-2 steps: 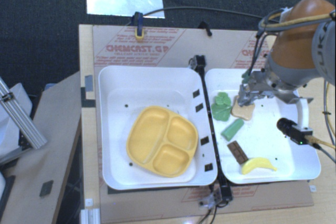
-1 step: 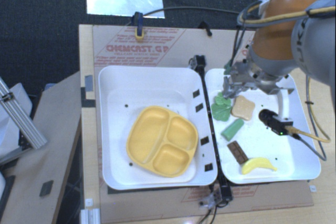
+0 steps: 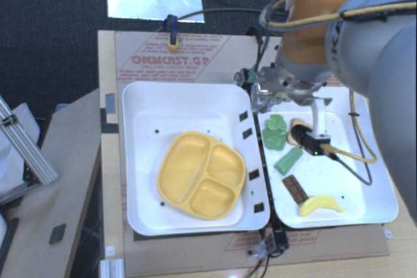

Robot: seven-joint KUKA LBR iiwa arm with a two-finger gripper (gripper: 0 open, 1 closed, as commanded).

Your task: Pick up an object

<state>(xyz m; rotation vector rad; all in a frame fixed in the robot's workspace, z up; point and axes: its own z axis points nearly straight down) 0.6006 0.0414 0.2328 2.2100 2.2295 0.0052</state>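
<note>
I see the gripper (image 3: 262, 99) at 11 o'clock in the right bin (image 3: 373, 200), just above a green toy (image 3: 275, 130). I cannot tell whether it is open or closed. A banana (image 3: 320, 206) lies at 6 o'clock.

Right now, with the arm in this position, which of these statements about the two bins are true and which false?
1. The yellow divided plate lies in the left bin. True.
2. The banana lies beside the plate. False: it lies in the right bin, near the front edge.
3. The green block lies between the green leafy toy and the brown bar. True.
4. The claw hangs over the plate. False: it is over the right bin's far left corner.
</note>
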